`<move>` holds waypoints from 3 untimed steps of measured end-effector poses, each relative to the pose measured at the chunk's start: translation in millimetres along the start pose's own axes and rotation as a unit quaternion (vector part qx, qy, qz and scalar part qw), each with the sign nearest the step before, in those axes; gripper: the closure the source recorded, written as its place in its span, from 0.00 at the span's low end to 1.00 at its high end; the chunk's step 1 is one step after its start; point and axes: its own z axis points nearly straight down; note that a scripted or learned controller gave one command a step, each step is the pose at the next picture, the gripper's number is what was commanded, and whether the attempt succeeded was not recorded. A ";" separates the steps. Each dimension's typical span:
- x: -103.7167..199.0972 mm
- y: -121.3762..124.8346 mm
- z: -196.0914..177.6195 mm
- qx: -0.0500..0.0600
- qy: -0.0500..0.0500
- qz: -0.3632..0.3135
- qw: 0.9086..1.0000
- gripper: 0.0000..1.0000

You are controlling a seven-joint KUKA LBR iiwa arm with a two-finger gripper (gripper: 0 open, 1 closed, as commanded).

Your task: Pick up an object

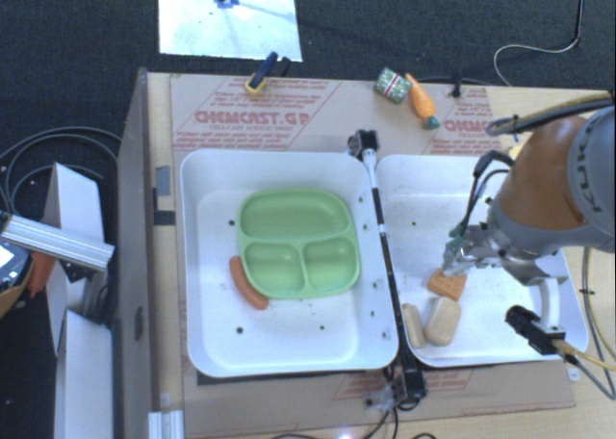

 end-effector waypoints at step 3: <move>-12.9 60.4 32.5 -0.007 -0.002 -0.002 1.000 0.00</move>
